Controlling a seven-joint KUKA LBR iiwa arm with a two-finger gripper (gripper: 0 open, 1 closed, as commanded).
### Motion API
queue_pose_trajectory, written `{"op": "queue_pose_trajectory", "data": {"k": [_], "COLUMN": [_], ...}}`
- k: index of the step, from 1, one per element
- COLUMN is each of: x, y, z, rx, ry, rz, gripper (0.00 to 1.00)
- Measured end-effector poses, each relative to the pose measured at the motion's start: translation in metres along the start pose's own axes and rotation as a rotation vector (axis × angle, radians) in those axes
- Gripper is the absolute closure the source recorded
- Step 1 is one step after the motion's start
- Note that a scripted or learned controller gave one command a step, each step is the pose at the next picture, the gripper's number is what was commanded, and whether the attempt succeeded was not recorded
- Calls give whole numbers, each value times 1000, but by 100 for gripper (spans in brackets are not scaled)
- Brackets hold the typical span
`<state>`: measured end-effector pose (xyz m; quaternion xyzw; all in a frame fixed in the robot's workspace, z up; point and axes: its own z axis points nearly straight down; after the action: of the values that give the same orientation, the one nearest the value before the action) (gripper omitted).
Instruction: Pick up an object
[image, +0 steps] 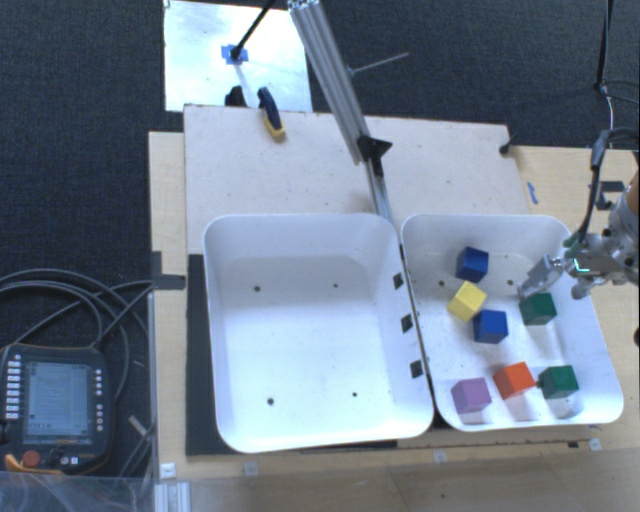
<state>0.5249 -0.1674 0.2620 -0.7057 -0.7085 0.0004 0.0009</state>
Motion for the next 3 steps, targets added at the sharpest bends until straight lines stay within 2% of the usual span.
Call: {"op": "queue_pose_trajectory", "data": {"k": [1, 2, 3], "x": [0, -3, -1], "y": [1, -6, -3], "z": [-2, 57, 100], "rx": [-4, 1, 1], "ry": [-1, 0, 0], "rz": [1, 3, 1], "gripper": [0, 0, 0]}}
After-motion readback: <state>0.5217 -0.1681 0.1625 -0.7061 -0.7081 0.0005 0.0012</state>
